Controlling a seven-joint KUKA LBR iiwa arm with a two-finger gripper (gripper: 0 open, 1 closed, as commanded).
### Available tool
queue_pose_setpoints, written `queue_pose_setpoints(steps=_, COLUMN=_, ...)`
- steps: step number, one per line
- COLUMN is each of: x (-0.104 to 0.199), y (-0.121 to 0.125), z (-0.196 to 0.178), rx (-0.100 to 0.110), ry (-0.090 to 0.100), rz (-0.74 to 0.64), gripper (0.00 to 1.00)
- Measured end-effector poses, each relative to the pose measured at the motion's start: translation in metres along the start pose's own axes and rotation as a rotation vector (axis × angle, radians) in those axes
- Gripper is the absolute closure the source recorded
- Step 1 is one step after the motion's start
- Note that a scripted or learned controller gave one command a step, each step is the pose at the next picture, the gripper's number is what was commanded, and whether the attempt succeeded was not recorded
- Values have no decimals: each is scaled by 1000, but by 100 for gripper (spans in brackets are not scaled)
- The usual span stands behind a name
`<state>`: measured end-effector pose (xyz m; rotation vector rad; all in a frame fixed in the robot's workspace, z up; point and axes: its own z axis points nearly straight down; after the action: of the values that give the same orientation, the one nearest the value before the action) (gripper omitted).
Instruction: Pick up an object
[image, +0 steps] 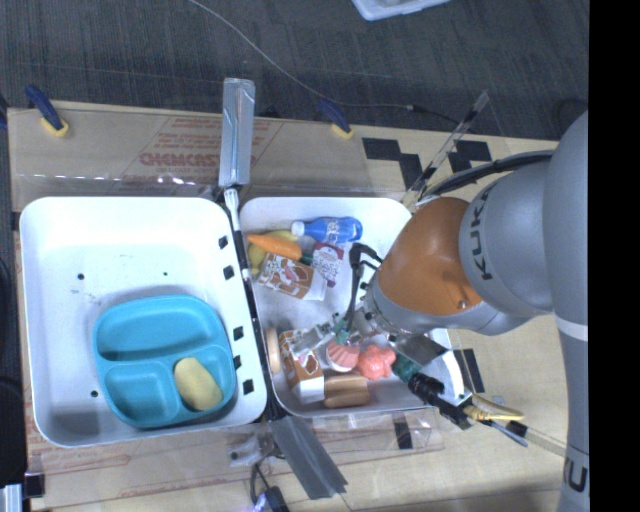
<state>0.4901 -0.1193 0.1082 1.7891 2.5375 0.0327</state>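
White plastic makes up both shallow bins on the bench: the left bin (50, 260) holds a blue divided tray (160, 355), and a yellowish potato-like lump (198, 383) lies in the tray's lower right compartment. The right bin (262, 212) is crowded. Near its top edge lies a bottle with a blue cap and blue label (328, 230), and just left of it an orange carrot-shaped toy (273, 244) lies beside a small printed packet (287, 277) in brown and white. Lower down, against the bin's near wall, a brown block (345, 390) sits next to a white cup-like piece (310, 389), with a reddish printed box (298, 358) just above them and a round wooden disc (272, 350) standing on edge at the left wall. A pink rounded toy (376, 363) rests right of the block. The grey arm with its orange band (430, 265) reaches in from the right and bends down over the right bin, its gripper (345, 335) low among the clutter, close above the reddish box and a small pink and white thing (342, 354) beside it. Whether the claw is apart, together or clamped on anything cannot be told here, since wrist and clutter hide it
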Motion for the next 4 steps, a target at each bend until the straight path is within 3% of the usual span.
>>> queue_pose_setpoints(steps=1, x=-51, y=-4, z=-32, rx=38, ry=14, rz=72, gripper=0)
queue_pose_setpoints(steps=2, x=-97, y=41, z=-123, rx=40, ry=8, rz=434, gripper=0)
queue_pose_setpoints(steps=3, x=-58, y=-30, z=-43, rx=49, ry=16, rz=324, gripper=0)
queue_pose_setpoints(steps=4, x=-70, y=52, z=-65, rx=40, ry=13, rz=269, gripper=0)
